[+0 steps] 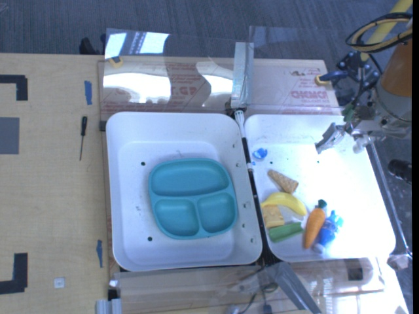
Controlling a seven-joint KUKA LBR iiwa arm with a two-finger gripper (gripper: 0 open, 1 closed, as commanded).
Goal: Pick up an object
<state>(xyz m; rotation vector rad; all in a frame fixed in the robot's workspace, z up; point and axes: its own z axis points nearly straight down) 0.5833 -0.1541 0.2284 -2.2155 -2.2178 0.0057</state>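
My pincer (342,138) hangs spread wide, holding nothing, above the right bin (373,175), where one banana (285,203) and one carrot (313,225) lie.

The desk carries two white bins: the left bin (124,175) holds one teal divided plate (192,197). The right bin (366,195) holds one banana (285,203), one carrot (314,224), one green piece (285,232), one tan wedge (283,180) and two blue items (260,154) (330,229).

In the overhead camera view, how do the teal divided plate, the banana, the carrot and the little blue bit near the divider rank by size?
Largest to smallest:
1. teal divided plate
2. banana and carrot, which look alike
3. little blue bit
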